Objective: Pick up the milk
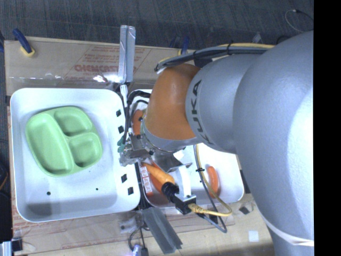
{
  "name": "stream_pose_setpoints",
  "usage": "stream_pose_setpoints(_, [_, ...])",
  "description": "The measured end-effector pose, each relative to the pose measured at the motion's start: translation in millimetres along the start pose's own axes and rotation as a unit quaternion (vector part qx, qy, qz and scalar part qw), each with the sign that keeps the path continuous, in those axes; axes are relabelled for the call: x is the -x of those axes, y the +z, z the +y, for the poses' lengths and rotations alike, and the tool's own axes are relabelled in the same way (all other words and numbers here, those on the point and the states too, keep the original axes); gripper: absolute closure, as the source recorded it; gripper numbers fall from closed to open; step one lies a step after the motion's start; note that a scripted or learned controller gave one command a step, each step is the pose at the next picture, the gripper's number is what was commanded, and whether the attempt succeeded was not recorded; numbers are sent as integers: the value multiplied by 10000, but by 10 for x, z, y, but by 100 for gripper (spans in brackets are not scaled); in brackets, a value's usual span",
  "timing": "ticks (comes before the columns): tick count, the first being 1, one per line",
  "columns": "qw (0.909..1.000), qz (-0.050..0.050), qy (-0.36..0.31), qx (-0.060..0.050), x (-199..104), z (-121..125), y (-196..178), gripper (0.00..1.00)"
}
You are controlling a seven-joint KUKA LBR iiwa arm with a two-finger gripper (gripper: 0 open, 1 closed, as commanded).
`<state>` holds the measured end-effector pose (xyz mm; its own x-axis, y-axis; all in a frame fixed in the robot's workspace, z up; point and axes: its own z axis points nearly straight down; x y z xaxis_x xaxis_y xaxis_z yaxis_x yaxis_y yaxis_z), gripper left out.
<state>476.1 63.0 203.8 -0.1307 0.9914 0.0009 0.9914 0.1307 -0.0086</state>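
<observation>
My arm's orange band (169,104) and grey wrist hang over the right bin (234,188) and hide most of what lies in it. The gripper (129,152) reaches down at the right bin's left wall, close to the divider between the bins. Just below it a narrow white strip with red print (144,179) shows by the wall; it may be the milk carton's side, but I cannot tell. An orange carrot-like piece (157,176) lies beside that strip, under the wrist.
The left bin (32,196) holds a green divided plate (64,139). Another orange piece (212,178) lies at the right of the right bin. A black connector with a yellow cable (184,202) hangs over the bin's front edge. A metal bar (127,55) stands behind the bins.
</observation>
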Motion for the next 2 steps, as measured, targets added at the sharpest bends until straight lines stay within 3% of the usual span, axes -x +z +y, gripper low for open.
stream_pose_setpoints(1, [9977, -9, -677, 8, -578, 74, -99, 100])
stream_pose_setpoints(2, [9974, -11, -715, -26, -582, 78, -174, 100])
